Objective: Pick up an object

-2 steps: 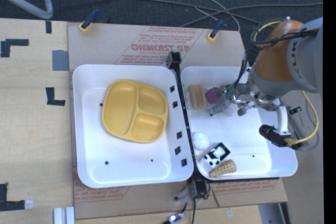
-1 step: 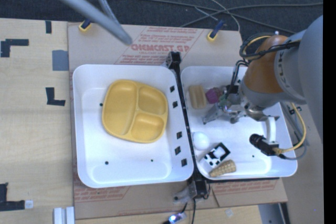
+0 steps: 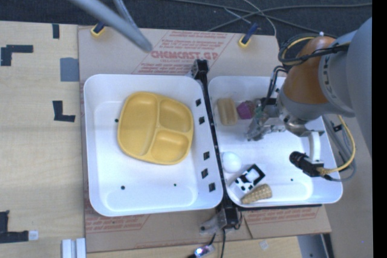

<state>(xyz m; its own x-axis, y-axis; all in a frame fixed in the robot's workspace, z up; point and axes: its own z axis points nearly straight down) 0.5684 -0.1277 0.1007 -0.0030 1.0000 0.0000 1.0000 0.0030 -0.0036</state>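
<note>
The gripper (image 3: 257, 129) hangs low inside the right bin (image 3: 320, 190), near its middle, below the arm's orange band. Just to its upper left lie a small purple object (image 3: 245, 109) and a tan bread-like block (image 3: 227, 111). A white egg-shaped ball (image 3: 231, 161), a black-and-white patterned block (image 3: 248, 178) and a tan waffle cone (image 3: 257, 193) lie along the bin's front left. The fingers point down toward the bin floor, close to the purple object; I see nothing clearly held between them.
The left bin (image 3: 100, 184) holds a yellow divided plate (image 3: 155, 127). A black divider (image 3: 208, 136) runs between the bins. Cables trail behind the bins and beside the arm at the right.
</note>
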